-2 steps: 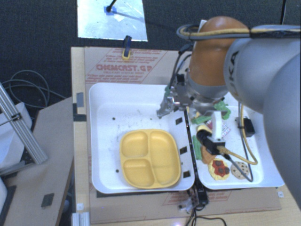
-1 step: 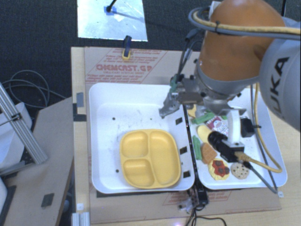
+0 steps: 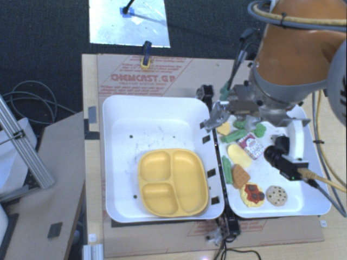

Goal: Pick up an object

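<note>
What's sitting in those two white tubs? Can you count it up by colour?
Yellow plate: 1
Yellow toy foods: 2
Green toy foods: 3
Red-and-white packet: 1
Orange-brown wedge: 1
Pizza slice: 1
Cookie: 1
Total: 10

The left bin [image 3: 157, 126] is offering open floor across its far half while a yellow divided plate [image 3: 173, 180] is taking up its near half, and toy foods [image 3: 238, 155] are crowding the right bin's [image 3: 312, 195] inner side, the arm [image 3: 298, 42] hanging over its far end.
</note>
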You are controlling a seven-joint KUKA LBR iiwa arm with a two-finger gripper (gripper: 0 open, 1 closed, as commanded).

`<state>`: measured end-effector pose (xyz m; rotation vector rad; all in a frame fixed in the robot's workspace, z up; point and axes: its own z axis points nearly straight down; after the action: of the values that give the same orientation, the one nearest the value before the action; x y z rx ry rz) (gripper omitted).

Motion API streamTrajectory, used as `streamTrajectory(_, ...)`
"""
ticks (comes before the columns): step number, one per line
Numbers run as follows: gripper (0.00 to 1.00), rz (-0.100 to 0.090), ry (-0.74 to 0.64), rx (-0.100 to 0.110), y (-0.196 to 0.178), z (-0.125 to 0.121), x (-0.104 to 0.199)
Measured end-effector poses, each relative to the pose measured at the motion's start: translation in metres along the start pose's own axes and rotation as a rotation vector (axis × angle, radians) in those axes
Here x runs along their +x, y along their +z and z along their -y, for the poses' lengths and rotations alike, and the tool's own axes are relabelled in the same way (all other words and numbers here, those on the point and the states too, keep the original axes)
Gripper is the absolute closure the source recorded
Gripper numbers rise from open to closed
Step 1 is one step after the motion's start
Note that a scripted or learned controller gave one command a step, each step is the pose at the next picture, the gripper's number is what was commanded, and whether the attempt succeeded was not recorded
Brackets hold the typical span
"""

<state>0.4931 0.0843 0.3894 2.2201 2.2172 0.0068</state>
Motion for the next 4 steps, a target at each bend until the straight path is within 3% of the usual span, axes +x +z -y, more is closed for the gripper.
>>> streamTrajectory(1, 1.00, 0.000, -0.009, -0.002, -0.010, -0.001, 0.002)
streamTrajectory(2, 1.00, -0.006, -0.009, -0.013, -0.155, 0.006, 0.021)
streamTrajectory(3, 0.00, -0.001, -0.006, 0.003, -0.146, 0.006, 0.020)
streamTrajectory(4, 1.00, -0.002, -0.012, 0.000, -0.157, 0.005, 0.020)
